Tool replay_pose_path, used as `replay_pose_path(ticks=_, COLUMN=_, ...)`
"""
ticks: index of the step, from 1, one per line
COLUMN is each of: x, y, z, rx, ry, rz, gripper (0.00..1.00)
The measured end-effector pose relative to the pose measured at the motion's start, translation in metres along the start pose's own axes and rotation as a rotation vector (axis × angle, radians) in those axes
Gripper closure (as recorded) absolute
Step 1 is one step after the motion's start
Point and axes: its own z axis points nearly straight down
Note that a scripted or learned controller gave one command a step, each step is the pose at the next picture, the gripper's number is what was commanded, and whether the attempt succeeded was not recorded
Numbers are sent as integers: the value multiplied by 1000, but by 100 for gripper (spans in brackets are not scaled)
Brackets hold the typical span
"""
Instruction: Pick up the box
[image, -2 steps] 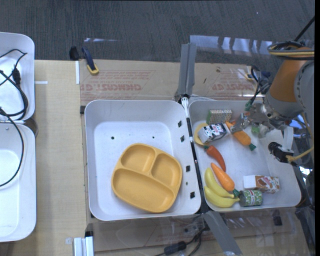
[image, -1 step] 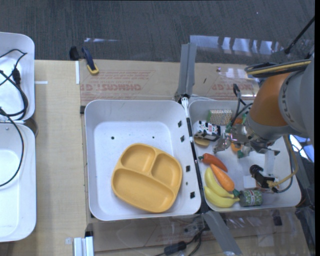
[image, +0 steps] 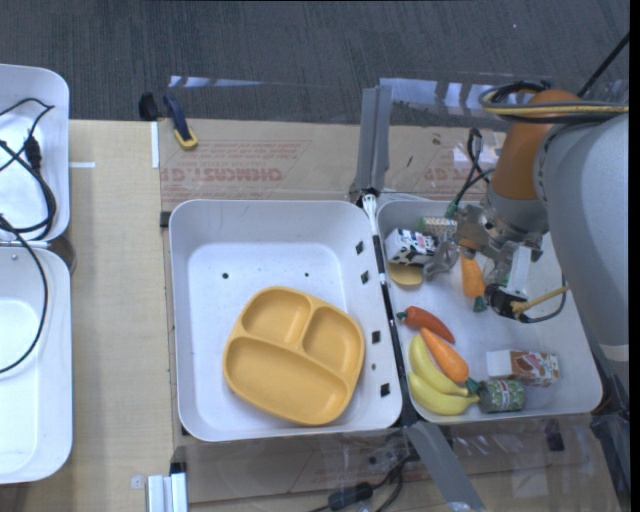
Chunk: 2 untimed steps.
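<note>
Hanging low over the far end of the right bin (image: 590, 395), our gripper (image: 470, 262) sits among the toys; we cannot tell how its jaws stand, and nothing shows between them. A cow (image: 410, 245) lies just beside it, toward the bin's inner wall. The box (image: 533, 367) rests near the bin's near right corner, well apart from us, beside a can (image: 502, 396), bananas (image: 435, 385) and a carrot (image: 443, 354). We judge the reach misplaced: the wrist must come toward that corner. The left bin (image: 200, 260) holds a tray (image: 293, 353).
</note>
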Motion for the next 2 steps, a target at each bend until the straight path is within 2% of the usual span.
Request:
replay_pose_path(ticks=1, x=-43, y=-74, z=-1, rx=-92, ry=27, rz=290, gripper=0)
replay_pose_path(ticks=2, x=-47, y=13, z=-9, rx=-93, ry=30, rz=366, gripper=0)
